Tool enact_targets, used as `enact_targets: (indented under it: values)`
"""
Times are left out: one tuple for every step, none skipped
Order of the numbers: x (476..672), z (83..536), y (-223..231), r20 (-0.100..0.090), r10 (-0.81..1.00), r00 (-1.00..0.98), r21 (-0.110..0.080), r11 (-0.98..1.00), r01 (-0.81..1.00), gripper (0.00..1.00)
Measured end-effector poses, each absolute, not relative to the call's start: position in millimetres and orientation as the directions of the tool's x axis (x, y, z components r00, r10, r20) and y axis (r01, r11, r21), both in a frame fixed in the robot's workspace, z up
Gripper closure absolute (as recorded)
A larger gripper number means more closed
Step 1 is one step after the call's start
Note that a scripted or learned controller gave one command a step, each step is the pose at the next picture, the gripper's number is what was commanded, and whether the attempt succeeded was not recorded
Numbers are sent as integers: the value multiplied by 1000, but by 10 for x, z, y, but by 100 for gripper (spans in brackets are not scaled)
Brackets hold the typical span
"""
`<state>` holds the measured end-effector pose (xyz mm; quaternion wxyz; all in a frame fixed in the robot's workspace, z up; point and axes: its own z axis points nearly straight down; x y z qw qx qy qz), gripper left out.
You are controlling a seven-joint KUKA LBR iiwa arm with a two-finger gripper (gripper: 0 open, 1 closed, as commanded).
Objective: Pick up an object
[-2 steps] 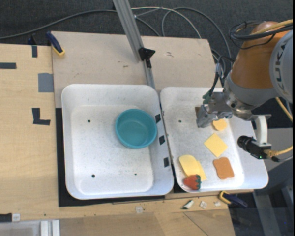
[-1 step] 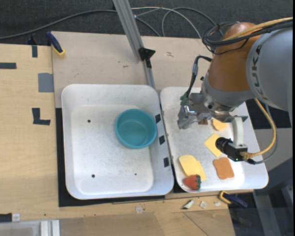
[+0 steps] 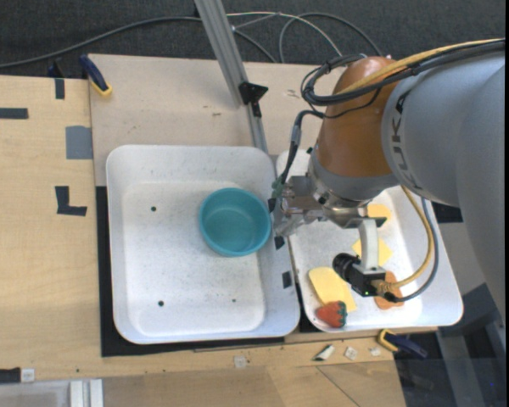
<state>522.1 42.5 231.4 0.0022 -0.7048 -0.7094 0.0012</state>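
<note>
Objects to pick lie in both bins. From my seat I see a teal bowl (image 3: 234, 220) upright in the left bin (image 3: 136, 312), toward that bin's right side, close to its right wall and just beside the arm's wrist. In the right bin (image 3: 445, 308) a yellow block (image 3: 327, 284) lies near the front, with a red strawberry-like piece (image 3: 331, 314) touching its front end, green at one tip. A second yellow piece (image 3: 380, 249) sits further back, partly hidden behind the arm's hardware, and a small orange piece (image 3: 388, 301) lies beside a black fitting (image 3: 356, 272) on the arm.

I see the arm (image 3: 424, 125) coming in from the right, its orange band (image 3: 356, 130) over the divide between the bins, wrist pointing down. The jaws (image 3: 286, 219) are down at the wall between the two bins, just right of the bowl, but the wrist covers them and I cannot tell how they stand, nor whether anything is between them.

On the worktop (image 3: 25, 185) left of the bins there are dark tape marks (image 3: 68, 202) and a grey patch (image 3: 79, 142). A blue and yellow clamp (image 3: 96, 76) sits at the back left corner, another (image 3: 399, 342) at the front edge below the right bin. A grey pole (image 3: 229, 58) slants up from behind the bins, and black cables (image 3: 288, 28) loop across the dark floor behind.
</note>
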Motion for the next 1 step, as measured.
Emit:
enact_targets:
  values:
    - [5018, 2234, 1012, 1, 1000, -8, -5, 8, 1000, 100]
